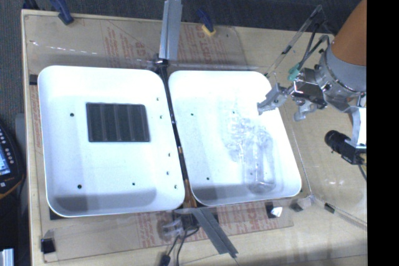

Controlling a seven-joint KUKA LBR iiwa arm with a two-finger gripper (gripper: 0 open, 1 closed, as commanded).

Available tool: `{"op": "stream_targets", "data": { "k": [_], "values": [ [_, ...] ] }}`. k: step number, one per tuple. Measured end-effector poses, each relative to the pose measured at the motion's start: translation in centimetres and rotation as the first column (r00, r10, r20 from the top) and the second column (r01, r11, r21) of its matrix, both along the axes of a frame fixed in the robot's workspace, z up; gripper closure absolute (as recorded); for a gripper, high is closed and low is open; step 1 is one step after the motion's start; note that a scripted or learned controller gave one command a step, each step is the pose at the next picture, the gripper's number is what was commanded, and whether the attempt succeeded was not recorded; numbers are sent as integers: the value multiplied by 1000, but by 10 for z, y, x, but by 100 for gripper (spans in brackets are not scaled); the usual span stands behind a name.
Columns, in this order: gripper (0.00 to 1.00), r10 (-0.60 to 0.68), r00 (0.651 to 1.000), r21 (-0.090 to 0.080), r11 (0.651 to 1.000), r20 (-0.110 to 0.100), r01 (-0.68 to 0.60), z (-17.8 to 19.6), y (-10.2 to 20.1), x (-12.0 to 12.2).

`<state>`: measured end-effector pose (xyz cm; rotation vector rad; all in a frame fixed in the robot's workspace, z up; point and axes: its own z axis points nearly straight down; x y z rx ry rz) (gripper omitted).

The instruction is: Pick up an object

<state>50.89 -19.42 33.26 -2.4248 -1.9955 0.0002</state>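
The claw [278, 100] hangs at the right rim of the right bin [199, 134], reaching in from the arm [349, 40] on the right. It carries nothing that I can see; if it is released or clenched, I cannot tell, because the tips are too small and blurred.

Just beside the claw, below and to its left, lies a pile of clear plastic objects [249, 143] on the floor of the right bin. The pile looks like crumpled transparent pieces with something like a clear bottle at the lower end, but the shapes are hard to separate against the white.

Well apart from the claw, far to its left, a dark ribbed tray [117, 122] lies flat in the middle of the left bin [56, 152].

I judge the step in hand is the approach, not yet the grasp. The next move would call for going left and down over the clear pile, with the claw wide enough to take one piece; the transparent things may slip or be badly located.
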Motion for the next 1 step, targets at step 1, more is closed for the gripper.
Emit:
{"op": "stream_targets", "data": {
  "k": [1],
  "values": [
    [0, -5, 1000, 0, 1000, -3, 5, -8, -10, 3]
  ]
}}
